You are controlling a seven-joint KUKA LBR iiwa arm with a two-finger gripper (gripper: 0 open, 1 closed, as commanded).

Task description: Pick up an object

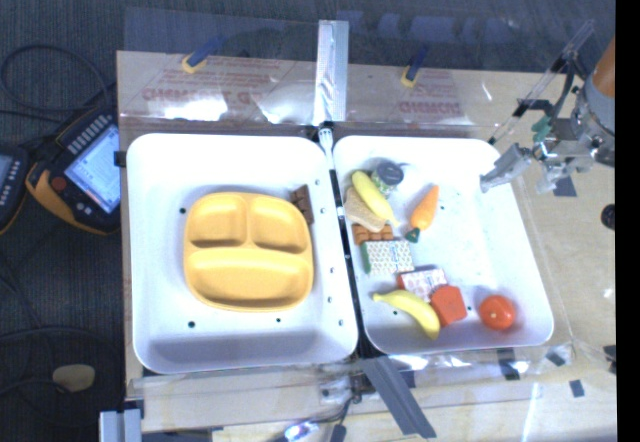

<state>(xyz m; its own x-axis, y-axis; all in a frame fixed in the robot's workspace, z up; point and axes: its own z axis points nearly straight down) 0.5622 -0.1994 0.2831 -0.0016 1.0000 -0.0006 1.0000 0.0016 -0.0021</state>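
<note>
a teach pendant [88,175] with a lit screen is seen on the dark floor left of the bench, cables looping around it; clear plastic sheeting [300,90] with yellow clips is laid along the far side of both bins; a metal divider strip [331,70] stands upright behind the seam between them; the gripper [498,173] is seen at the far right corner of the right bin [520,230], above its rim and apart from every item; whether it is released or clenched cannot be told from this view; nothing is seen in its grasp.

the left bin [150,260] is occupied by a yellow compartment tray [247,250], with a small brown item [302,202] touching the tray's far right corner.

in the right bin a cluster is gathered along the left wall: a banana [371,196] lying on a tan piece, a grey round item [387,173] just behind it, an orange carrot [425,206] tilted beside it, a pale patterned block [387,255] nearer; at the near side a second banana [411,310] lies touching a red-orange block [449,304], with a small red-and-white packet [421,280] just behind; a red tomato [497,312] sits near the near right corner, apart from the rest.
</note>
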